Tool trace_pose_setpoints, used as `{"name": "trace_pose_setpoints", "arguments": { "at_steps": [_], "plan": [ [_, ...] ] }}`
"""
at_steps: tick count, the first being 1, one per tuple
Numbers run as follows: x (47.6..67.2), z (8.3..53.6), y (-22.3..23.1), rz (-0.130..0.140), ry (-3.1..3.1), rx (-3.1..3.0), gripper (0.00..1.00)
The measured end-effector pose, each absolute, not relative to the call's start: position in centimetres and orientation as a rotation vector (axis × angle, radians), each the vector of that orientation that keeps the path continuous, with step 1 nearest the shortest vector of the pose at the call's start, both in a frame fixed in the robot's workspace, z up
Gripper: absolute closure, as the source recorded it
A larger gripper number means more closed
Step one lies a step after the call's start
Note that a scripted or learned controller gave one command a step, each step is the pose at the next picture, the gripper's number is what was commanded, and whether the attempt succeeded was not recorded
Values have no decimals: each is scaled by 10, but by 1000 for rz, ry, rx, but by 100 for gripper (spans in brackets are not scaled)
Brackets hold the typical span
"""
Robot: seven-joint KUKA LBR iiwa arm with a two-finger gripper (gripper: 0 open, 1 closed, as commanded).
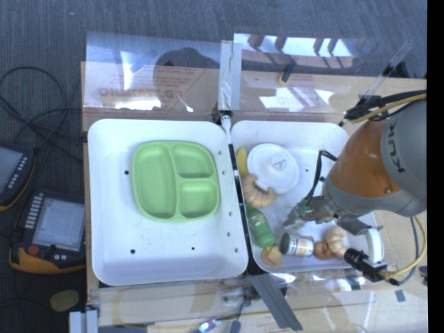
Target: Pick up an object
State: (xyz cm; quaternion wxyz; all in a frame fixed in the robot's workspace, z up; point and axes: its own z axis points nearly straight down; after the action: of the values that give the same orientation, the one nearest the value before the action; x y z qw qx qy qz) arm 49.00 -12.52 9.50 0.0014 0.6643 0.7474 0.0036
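The right bin (333, 136) holds a jumble of objects. A white round lid (274, 165) lies near its back, with a tan croissant (258, 194) in front of it and a yellow banana-like piece (241, 161) along the left wall. A green bottle (261, 229) lies toward the front left. A small tin can (300, 245) lies on its side at the front, between a tan lump (272, 256) and a brown pastry (333, 241). My gripper (302, 214) hangs low in this bin, just above and behind the can and right of the green bottle. Nothing visibly hangs from it.
The left bin (111, 248) carries a green divided plate (177, 180). A ridge between the bins (234, 200) separates them. Clear plastic panels (229, 75) stand behind both bins. Cables and a black-and-orange pendant (41, 227) lie on the floor at the left.
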Motion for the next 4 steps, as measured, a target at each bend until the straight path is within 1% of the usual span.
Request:
{"name": "trace_pose_setpoints", "arguments": {
  "at_steps": [1,2,3,4],
  "plan": [
    [489,94,-125,10,2348,2086,0],
    [542,166,-165,-5,2521,1882,0],
    [505,151,-111,-5,2644,1710,0],
    [484,180,-76,-5,2780,1477,0]
  ]
}}
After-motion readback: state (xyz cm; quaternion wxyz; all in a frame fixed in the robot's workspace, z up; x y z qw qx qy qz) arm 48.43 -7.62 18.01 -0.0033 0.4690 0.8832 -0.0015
